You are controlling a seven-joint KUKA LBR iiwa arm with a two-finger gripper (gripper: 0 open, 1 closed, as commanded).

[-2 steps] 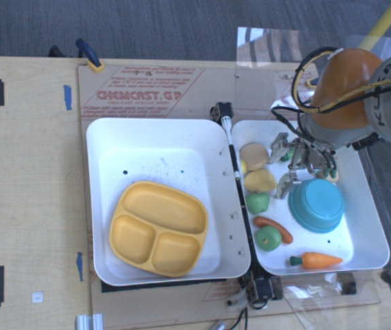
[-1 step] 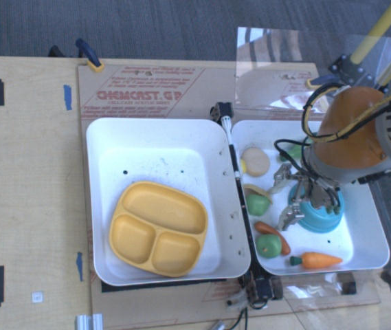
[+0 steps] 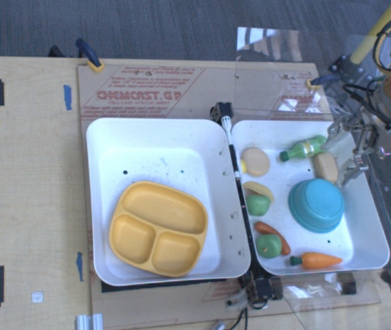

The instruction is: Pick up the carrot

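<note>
One small orange plastic carrot (image 3: 321, 259) with a green stub end lies at the lower edge of the right-hand shallow white bin (image 3: 377, 243), in the lower right of the frame, and that is your target. Its long axis runs nearly level across the picture, green end to the left, tip pointing right. It lies free: just beside it to the upper left sit a round green plastic fruit (image 3: 269, 245) and a red chilli-shaped piece (image 3: 271, 233), near but apart from it.

You have a single arm, and its gripper (image 3: 357, 158) hangs over the upper right corner of that same bin, so the carrot lies down-frame and slightly left of it, with an upturned teal plastic bowl (image 3: 317, 204) standing between the two. By my reading, the coming move turns on clearing that bowl and closing across the carrot's short width. Whether the gripper is released or clenched I cannot tell you; the metalwork there is too tangled, and nothing shows grasped in it.

Counting upward: one carrot, two green fruits, one chilli, one bowl, one yellow curved piece (image 3: 258, 190), one pale round bun-like piece (image 3: 255, 161), one tan oval piece (image 3: 325, 166), one green plastic bottle (image 3: 304, 149). In the left-hand white bin (image 3: 154, 143) rests one yellow three-compartment plate (image 3: 158, 227).
</note>
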